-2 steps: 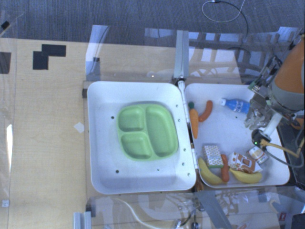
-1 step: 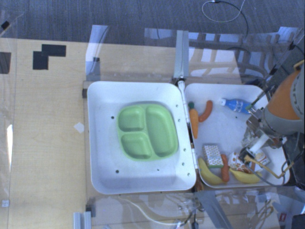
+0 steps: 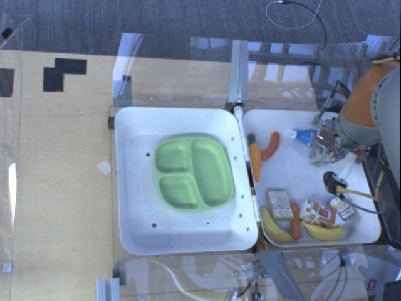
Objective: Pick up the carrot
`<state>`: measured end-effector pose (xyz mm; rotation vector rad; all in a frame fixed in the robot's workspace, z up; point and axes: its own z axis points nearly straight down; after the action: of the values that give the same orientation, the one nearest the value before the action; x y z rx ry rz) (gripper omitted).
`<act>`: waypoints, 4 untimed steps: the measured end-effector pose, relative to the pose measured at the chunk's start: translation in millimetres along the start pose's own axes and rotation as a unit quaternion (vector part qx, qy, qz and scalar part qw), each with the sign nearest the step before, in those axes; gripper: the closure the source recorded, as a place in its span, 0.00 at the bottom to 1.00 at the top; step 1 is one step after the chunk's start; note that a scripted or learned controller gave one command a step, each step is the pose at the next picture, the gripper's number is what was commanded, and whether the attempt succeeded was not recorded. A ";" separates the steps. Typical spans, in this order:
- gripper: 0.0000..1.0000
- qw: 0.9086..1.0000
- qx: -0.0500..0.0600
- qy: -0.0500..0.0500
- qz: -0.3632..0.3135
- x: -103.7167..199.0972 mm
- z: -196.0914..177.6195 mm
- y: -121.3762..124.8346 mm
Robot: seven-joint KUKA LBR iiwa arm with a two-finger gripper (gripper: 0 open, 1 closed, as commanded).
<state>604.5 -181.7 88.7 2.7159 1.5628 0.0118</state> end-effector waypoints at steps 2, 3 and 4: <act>1.00 0.958 0.002 -0.001 0.286 -15.6 1.1 9.7; 1.00 0.919 0.001 -0.001 0.393 -48.5 -0.2 -36.2; 1.00 0.914 0.001 -0.001 0.405 -24.5 0.9 2.9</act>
<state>594.7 -204.4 87.7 3.1218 0.3296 0.0123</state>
